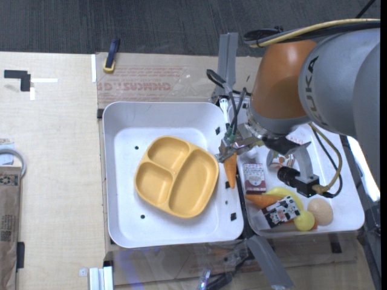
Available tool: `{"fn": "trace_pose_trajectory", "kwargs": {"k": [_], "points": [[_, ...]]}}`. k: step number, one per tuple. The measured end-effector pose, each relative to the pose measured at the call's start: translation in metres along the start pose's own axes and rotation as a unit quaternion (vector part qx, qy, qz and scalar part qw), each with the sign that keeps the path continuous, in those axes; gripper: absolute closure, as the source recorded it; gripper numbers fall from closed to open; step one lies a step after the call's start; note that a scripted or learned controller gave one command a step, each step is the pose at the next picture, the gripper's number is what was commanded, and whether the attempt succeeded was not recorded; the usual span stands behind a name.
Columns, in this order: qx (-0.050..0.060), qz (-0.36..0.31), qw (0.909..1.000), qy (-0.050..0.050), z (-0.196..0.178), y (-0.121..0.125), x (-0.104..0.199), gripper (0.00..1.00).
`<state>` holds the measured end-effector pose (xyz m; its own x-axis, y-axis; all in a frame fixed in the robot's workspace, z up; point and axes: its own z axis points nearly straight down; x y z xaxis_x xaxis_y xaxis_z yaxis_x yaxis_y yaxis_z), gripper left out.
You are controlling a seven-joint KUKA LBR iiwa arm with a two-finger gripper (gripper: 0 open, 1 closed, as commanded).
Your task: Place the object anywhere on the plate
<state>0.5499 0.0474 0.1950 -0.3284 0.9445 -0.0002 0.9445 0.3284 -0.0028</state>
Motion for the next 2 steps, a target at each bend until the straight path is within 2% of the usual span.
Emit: {"fn": "trace_pose_trajectory", "kwargs": {"k": [1, 2], "points": [[0.000, 0.093, 0.9956, 0.000, 0.005, -0.006, -0.027, 1.00], [0.000, 0.036, 0.9994, -0.001, 0.004, 0.041, 0.022, 1.00]]}}
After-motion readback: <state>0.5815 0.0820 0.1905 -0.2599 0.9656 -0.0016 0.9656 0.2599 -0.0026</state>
